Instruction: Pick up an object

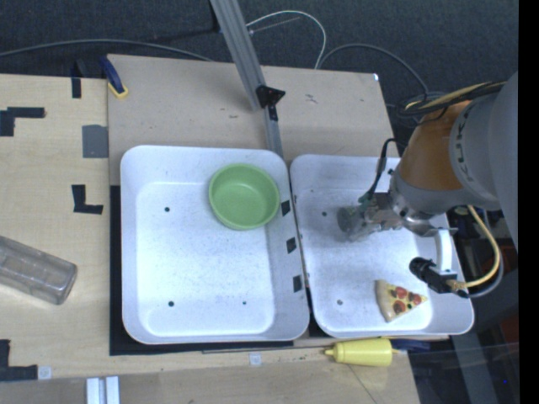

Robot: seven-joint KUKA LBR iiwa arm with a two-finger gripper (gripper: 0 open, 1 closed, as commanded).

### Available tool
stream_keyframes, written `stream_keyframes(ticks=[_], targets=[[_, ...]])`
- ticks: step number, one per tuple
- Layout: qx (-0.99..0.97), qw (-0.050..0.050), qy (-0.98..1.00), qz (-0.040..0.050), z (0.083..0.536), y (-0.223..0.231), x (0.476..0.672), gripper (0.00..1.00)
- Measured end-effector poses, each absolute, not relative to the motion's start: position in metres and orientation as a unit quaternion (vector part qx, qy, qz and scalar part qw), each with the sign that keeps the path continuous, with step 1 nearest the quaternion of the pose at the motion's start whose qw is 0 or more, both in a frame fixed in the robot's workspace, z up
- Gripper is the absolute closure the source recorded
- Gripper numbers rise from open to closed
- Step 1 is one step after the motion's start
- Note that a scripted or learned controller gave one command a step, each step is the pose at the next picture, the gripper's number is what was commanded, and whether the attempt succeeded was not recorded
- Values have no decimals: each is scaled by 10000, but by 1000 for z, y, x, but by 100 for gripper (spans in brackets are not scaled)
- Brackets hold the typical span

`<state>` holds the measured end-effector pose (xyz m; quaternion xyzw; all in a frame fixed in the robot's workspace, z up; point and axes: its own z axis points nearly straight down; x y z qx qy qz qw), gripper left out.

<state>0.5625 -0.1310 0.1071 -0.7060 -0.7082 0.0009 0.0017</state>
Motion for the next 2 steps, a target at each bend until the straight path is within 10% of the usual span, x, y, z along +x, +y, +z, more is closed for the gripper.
stream_keyframes(ticks=[2], targets=[[-7066, -24, -7076, -12, 208, -139, 569, 100]])
